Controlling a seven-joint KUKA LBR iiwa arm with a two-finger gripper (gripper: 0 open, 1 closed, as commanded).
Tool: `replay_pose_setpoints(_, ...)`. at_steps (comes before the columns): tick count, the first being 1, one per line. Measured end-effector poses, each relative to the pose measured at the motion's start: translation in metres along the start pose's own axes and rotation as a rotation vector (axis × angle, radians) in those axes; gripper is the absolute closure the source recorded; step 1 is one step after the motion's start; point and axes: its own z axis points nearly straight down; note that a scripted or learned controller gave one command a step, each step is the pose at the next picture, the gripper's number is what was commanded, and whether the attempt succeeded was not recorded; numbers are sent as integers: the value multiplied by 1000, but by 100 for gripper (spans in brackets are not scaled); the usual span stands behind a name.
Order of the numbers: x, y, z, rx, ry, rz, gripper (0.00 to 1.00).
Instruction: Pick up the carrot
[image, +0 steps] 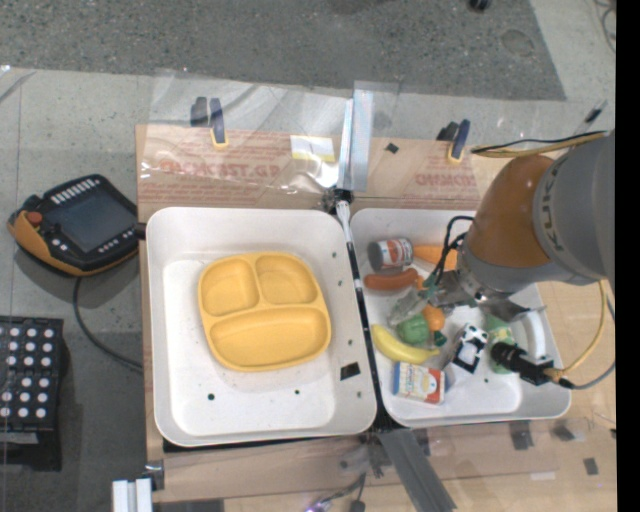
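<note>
Robot arm (560, 215): a thick cylindrical grey link, followed by a broad, rounded orange band (510, 215) above the wrist. Below the band sits a grey wrist housing (495, 275). Thin black cables (455, 235) loop beside the wrist (one more trails off near the lower right). Surfaces are smooth and matte.

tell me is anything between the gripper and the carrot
Nothing visible. The gripper is low in the right bin, among the toys, with the carrot right at its tip. A green toy and a banana crowd the carrot on its lower left, close enough to be nudged.
</note>
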Motion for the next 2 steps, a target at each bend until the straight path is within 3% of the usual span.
replay_pose_setpoints(1, -2, 0, -8, 1, 1, 5, 100)
replay_pose_setpoints(2, 98, 27, -103, 3, 2, -141, 100)
